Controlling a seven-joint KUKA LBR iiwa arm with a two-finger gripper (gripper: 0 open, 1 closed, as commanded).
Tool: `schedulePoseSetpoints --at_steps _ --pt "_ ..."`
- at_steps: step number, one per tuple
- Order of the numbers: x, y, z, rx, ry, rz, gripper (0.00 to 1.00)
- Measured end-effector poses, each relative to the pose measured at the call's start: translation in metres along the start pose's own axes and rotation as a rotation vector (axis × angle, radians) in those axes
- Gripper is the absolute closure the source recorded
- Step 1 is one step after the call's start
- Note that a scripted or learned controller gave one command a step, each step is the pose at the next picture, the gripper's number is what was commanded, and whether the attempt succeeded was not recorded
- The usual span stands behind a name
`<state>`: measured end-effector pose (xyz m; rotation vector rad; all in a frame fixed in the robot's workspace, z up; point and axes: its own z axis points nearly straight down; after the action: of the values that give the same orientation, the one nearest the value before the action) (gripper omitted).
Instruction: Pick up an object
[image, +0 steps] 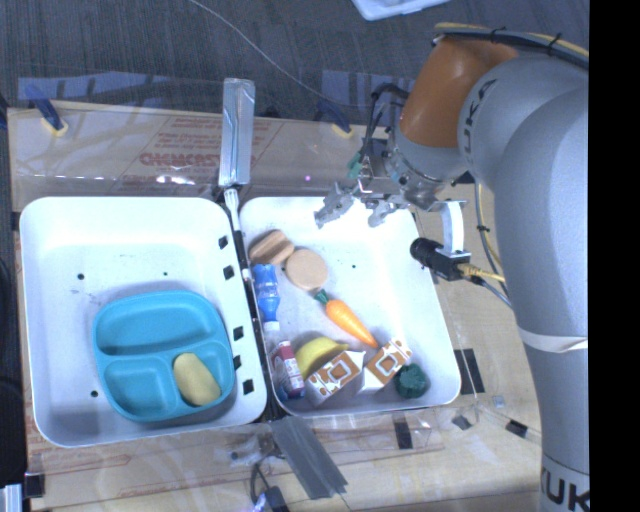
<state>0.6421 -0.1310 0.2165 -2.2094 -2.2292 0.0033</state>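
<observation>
two-finger metal gripper (356, 207) above right shallow white plastic bin (432, 320), far rim | jaws spread open, nothing held | orange plastic carrot (348, 319) mid-bin

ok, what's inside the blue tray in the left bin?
The blue tray holds one yellow potato-like object in its near right compartment. The other compartments show bare blue plastic. Whatever lies under that object or under the tray is covered.
</observation>
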Motion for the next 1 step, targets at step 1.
schedulePoseSetpoints --at_steps 1 --pt "0.0246 -0.0282 0.1121 0.008 0.000 0.000 0.00"
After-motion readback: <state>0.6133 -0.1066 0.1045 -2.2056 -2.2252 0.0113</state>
